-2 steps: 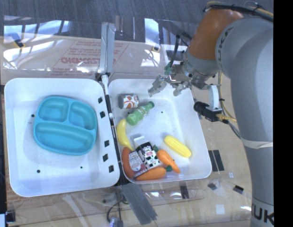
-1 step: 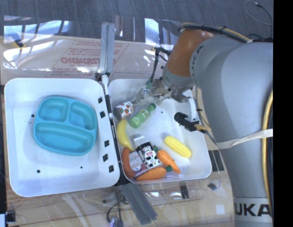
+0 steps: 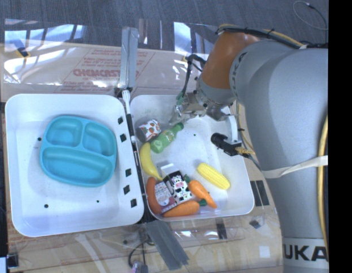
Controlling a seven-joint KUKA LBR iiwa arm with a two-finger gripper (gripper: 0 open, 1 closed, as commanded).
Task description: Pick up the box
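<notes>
White with black cow patches and a reddish label panel, the small box (image 3: 172, 190) lay tilted at the near end of the right bin (image 3: 239, 201), resting on two carrots (image 3: 190, 205). Beside it lay a corn cob (image 3: 213, 176) and a banana (image 3: 146, 160). Farther back, the hand (image 3: 182, 110) hung over the green bottle (image 3: 166, 139); its state could not be told.

claw (image 3: 180, 111) fingers too small to read; box (image 3: 177, 187) print illegible, partly covering carrot (image 3: 181, 209).
</notes>
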